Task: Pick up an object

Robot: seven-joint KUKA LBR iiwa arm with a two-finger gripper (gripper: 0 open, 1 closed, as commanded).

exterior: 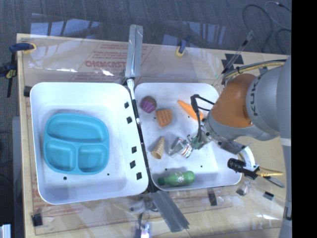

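Green bottle (pixel 177 178) lies at the right bin's (pixel 218 175) near wall. Gripper (pixel 182 148) is down in that bin; grip state cannot be told. Ice-cream cone (pixel 158 147) just beside it, unlifted. Pick not done.

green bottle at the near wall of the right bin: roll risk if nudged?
Probably yes. The green bottle lies on its side with a rounded body, so a nudge across its length would likely roll it. It sits close to the right bin's near wall, which may stop it. It looks like light plastic.
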